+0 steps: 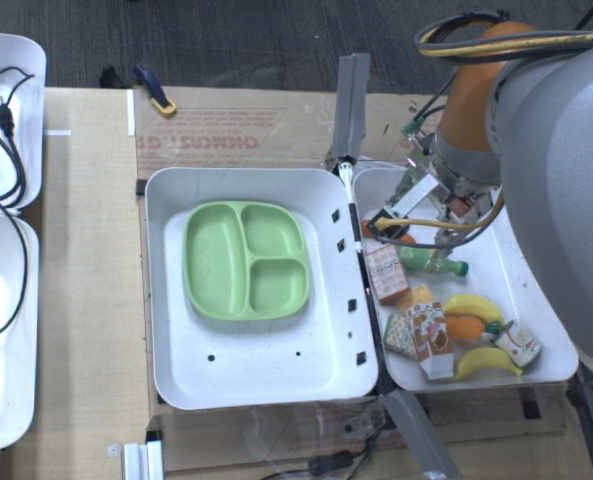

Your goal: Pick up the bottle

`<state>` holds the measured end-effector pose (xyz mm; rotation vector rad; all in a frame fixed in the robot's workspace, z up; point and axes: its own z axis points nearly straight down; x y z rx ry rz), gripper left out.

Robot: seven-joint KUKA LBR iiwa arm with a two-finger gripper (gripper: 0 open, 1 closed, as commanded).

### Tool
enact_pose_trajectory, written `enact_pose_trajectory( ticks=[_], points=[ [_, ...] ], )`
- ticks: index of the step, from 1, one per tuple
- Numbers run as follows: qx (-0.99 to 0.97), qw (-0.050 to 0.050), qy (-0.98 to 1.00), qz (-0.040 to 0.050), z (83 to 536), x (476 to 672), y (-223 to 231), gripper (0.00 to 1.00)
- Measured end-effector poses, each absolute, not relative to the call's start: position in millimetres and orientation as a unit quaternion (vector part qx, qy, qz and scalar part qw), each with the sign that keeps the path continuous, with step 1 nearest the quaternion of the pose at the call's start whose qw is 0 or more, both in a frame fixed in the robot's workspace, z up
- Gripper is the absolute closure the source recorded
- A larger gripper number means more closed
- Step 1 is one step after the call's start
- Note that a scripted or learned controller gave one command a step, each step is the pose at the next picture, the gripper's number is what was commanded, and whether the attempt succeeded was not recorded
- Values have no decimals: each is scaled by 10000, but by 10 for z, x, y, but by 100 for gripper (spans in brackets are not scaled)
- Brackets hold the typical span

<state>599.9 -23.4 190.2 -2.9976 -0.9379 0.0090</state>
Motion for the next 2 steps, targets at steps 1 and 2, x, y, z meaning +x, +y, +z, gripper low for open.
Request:
enact_pose_trajectory(
  ticks=[1,2],
  points=[
    [-9261,8,-3772,28,1731,5599,-968,0],
    [-9119,11,-4104,23,1000,5758,-1026,0]
  ],
)
